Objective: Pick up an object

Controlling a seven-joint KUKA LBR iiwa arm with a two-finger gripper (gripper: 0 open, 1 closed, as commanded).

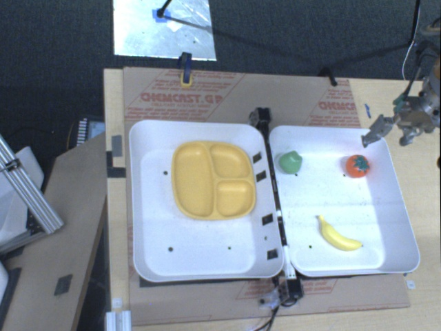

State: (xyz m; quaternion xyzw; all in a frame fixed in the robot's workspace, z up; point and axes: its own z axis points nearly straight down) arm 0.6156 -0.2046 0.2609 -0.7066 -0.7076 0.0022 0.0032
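Tomato point(356, 165), red with a green top, sits in the far right part of the right bin point(396, 205), just below and to the left of the gripper point(390, 133). The gripper hangs over the far right rim of that bin, and its two dark fingers point(372, 134) are spread apart with nothing between them; one points toward the bin's far edge, the other lies further right, close to the grey wrist. None of the objects touches the fingers. Further left in the same bin, near the far left corner, rests a green round fruit point(290, 161), well apart from the tomato. A banana point(337, 235) lies in the near part of the right bin, slanting from upper left to lower right, apart from both other items. The left bin point(148, 205) stands just beside the right one, joined along a dark strip with clips, and carries a yellow divided tray point(212, 179) with three compartments, set near its middle. Both bins rest on a brown cardboard sheet point(207, 95) printed with red lettering, which lies on the light wooden tabletop point(114, 88). Beyond the tabletop, a shiny metal plate point(165, 19) lies on the dark floor.
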